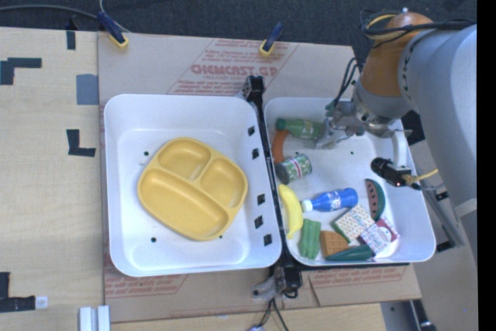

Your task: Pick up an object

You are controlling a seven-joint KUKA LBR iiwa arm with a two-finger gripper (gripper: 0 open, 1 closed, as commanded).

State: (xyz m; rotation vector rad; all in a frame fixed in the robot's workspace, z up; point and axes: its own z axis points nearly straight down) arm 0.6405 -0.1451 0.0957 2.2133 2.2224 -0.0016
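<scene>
The cardboard-covered bench [209, 70] carries two shallow white plastic bins side by side, so that objects can be taken from one and the other kept as a separate area. The grey arm with the orange band [391, 66] reaches in from the right and bends down over the far end of the right bin [422, 240], a pose that suits a descent onto the objects at that end. The left bin [124, 167] holds one thing, a yellow compartmented plastic tray [194, 186], lying flat and slightly rotated near its middle. The right bin holds the clutter, mostly crowded toward the near end and the wall shared with the left bin: a yellow toy banana [291, 209], a small clear bottle with a blue label [333, 201], a toy watermelon slice [375, 199], a green toy vegetable [310, 238], a cracker-like square [351, 224] and a small printed packet [380, 236]. The gripper [341, 128] sits low just beside the green bottle with a dark cap [301, 128], which lies on its side at the far end of the right bin, its length across the bin. Whether the gripper is released or clenched cannot be told from this angle, and nothing is visibly between its fingers. The bottle is judged the likely target: slim, smooth, translucent green. Just beside it lie an orange toy carrot [278, 145] and a small green-labelled tin can [295, 167], close enough to interfere.
</scene>
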